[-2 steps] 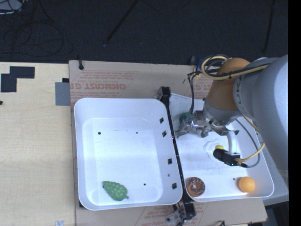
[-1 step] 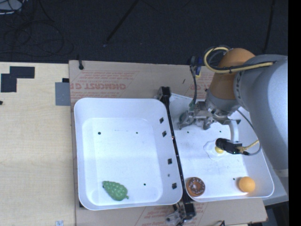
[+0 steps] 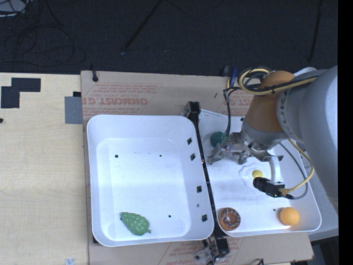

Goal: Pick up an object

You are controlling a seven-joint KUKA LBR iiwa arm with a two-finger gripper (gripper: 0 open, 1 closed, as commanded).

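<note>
Left bin [image 3: 96, 148]: one green bumpy object, grape-like [image 3: 135, 223], lying near the bin's front-left corner, untouched and well apart from the arm.

Divider: a black strip [image 3: 201, 170] runs along the shared edge between the two bins.

Right bin [image 3: 314, 220]: a brown ring-shaped piece, doughnut-like [image 3: 229, 218], at the front-left corner; a small dark teal object [image 3: 217, 138] near the back-left part, just beside the arm's metal tooling; a small yellow object [image 3: 257, 174] towards the middle of the bin, close under the wrist; an orange ball [image 3: 289, 216] near the front-right corner.

Arm: grey with orange band, reaching over the right bin's back half, cables looped above it. Jaws [image 3: 227, 152]: low over the bin floor, pointing towards the divider, near the teal object. Whether open or closed cannot be told; the tooling is too cluttered to read, and nothing is seen between them.

Task progress, as judged: no object is lifted; every item appears to rest on a bin floor. The grasp and the lift both remain. Likeliest target is the teal object, being nearest.
</note>
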